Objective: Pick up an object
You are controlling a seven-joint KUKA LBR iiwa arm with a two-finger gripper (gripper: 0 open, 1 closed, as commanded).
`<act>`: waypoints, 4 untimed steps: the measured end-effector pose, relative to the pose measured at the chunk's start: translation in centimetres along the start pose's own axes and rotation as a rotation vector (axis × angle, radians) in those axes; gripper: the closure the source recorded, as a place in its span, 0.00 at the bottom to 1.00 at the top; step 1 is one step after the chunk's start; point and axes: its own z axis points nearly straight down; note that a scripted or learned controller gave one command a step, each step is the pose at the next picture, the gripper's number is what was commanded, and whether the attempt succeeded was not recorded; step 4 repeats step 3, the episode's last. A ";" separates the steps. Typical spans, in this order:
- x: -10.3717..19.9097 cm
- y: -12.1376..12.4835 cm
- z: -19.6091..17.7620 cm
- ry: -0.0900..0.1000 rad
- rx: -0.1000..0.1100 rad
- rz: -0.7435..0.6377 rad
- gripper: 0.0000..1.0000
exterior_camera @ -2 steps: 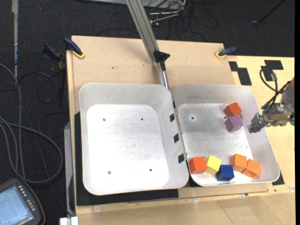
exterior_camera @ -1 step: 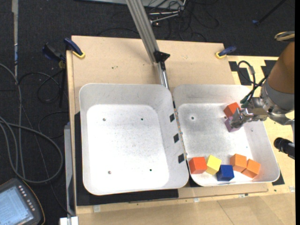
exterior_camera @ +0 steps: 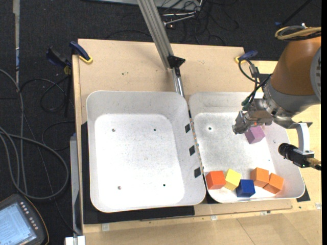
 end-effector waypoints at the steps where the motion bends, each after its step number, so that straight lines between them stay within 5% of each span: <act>1: 5.0 2.2 -1.0 0.000 -0.001 0.001 1.00; 3: 15.4 5.9 -0.3 0.000 0.002 0.001 1.00; 4: 15.4 5.9 -0.3 0.000 0.002 0.001 1.00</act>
